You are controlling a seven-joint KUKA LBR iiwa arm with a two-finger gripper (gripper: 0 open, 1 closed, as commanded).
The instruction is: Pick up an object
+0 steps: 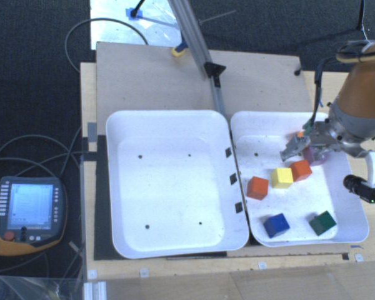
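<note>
The gripper [298, 149] hovers over the right bin [255, 136] — just above an orange block [301, 169].

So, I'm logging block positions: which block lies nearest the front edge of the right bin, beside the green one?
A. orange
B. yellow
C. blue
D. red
C: the blue block sits low in the right bin, level with the green block.

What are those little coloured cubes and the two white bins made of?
The yellow cube and blue cube look like painted wood, matte and evenly coloured, though plastic is possible. The left bin and right bin seem moulded plastic: smooth, with rounded rims.
</note>
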